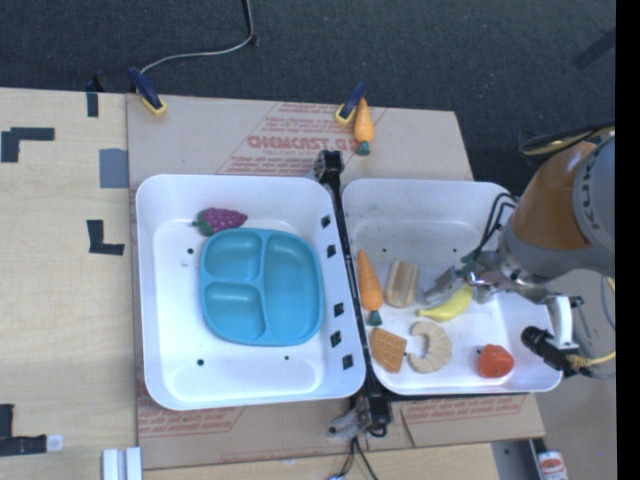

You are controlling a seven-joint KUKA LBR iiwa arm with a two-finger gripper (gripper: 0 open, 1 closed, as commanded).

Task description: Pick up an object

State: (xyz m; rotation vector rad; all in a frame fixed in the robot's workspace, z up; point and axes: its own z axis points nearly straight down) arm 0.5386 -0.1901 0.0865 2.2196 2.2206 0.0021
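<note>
The right bin holds several toy foods: a carrot, a tan bread slice, a yellow banana, a square cracker, a half bagel and a red tomato. My gripper reaches in from the right, low in this bin. It sits just above the banana and right of the bread slice, and its tip overlaps the banana's upper edge. I see nothing lifted off the bin floor.
In the left bin lie a blue divided plate and purple grapes. A second carrot rests on the cardboard behind the bins. A black clip divider joins the two bins.
</note>
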